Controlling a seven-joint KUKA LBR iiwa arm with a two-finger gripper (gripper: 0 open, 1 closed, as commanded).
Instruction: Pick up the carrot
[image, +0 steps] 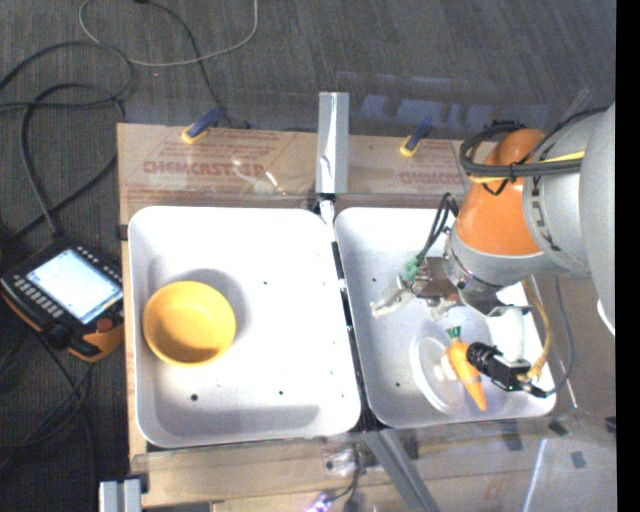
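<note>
Both white bins (240, 400) look like smooth, slightly glossy plastic, and the yellow bowl (190, 321) has the same smooth plastic sheen. The surface (230, 165) beneath is matt brown cardboard, while the orange carrot (464, 369) looks smooth and faintly shiny.

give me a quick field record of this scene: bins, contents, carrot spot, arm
left bin: holds a yellow bowl
right bin: holds the carrot, lying on a clear round lid, near the bin's front
carrot: orange, green top, pointing away from the front edge
arm: over the right bin
gripper: above the bin floor, apart from the carrot
</note>
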